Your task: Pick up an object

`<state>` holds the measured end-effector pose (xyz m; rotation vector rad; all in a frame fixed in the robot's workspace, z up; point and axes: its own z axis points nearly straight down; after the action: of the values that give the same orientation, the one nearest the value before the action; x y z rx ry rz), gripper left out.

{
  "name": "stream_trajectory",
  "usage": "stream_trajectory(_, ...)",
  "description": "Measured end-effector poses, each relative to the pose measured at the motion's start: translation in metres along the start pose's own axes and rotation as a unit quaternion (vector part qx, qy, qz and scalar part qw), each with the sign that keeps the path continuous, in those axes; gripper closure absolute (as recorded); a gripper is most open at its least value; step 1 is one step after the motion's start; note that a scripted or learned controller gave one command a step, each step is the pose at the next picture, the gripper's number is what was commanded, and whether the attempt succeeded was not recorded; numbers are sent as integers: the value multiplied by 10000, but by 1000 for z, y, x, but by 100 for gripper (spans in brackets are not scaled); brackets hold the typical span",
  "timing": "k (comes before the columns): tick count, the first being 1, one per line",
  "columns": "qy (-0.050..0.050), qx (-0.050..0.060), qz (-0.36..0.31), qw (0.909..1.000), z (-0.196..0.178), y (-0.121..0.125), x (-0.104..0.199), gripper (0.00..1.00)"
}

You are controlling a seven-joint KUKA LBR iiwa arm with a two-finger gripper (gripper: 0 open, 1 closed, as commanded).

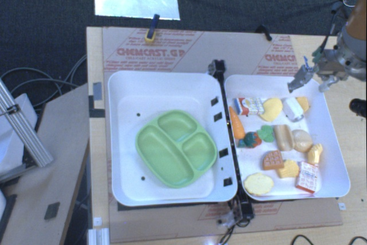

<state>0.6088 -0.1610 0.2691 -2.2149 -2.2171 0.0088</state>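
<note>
Take the right bin [338, 164] as your landmark: the tool [314, 78] hangs over that bin's far right corner, above its rim, with its two fingers spread apart and nothing between them. Inside the right bin you see a scatter of toy food. Near the far wall lie a red and white carton [249, 106], a yellow lemon-like piece [272, 109] and a white cylinder [293, 109], which sits closest to the tool. Along the bin's left wall lies an orange carrot [236, 121], with a small red and green piece [249, 139] just beside it. At the bin's middle you find a green leafy piece [266, 134], a tan bread roll [283, 137] and a pale egg shape [301, 140]. Toward its near wall sit a brown waffle [273, 159], a yellow round slice [258, 183] and a red and white packet [308, 177]. To the left of the right bin, touching it, the left bin [123, 94] holds a green divided plate [175, 148]. Both bins rest on the counter [189, 46].
</note>
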Motion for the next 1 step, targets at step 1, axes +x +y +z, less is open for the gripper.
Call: stream_trajectory(1,-10,-54,-12,10000,-7,2,0,0)
